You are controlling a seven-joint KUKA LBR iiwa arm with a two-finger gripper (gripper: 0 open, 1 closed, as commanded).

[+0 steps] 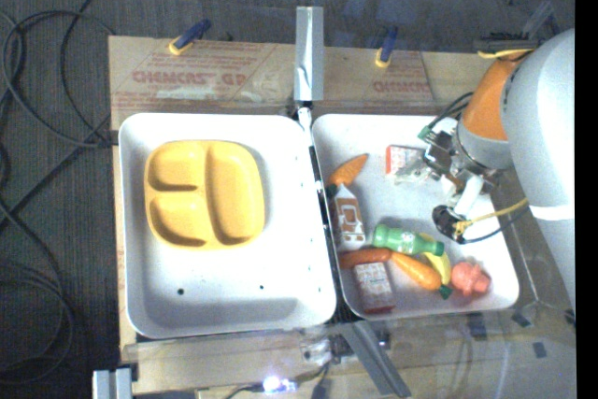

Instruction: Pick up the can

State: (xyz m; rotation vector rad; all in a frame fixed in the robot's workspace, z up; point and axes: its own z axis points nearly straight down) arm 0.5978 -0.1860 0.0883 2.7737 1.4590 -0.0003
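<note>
Gripper [436, 151] low over the right bin [374, 128], toward its far right corner, with the arm's orange band just behind it at the bin's right edge. Whether the grip is wide or narrow: cannot tell, the working end is too small and cluttered. Nothing is visibly held. A black round fitting [447, 221] on a yellow cable hangs just below the wrist, over the bin's right side.

Can [372, 285]: taken to be the reddish labelled piece, apparently on its side, at the near edge of the right bin, left of centre. Well apart from the gripper.

A red sausage [364, 257] lies just above the can, a carrot [416, 271] just to its right. Green bottle [406, 240] lies across mid-bin. Small carton [348, 215] stands along the left wall, with an orange piece [348, 169] beyond it. White-and-red packet [406, 162] sits just beside the gripper. Red fruit [472, 278] in the near right corner.

Left bin [131, 201]: yellow divided tray [206, 192], far left part.
</note>
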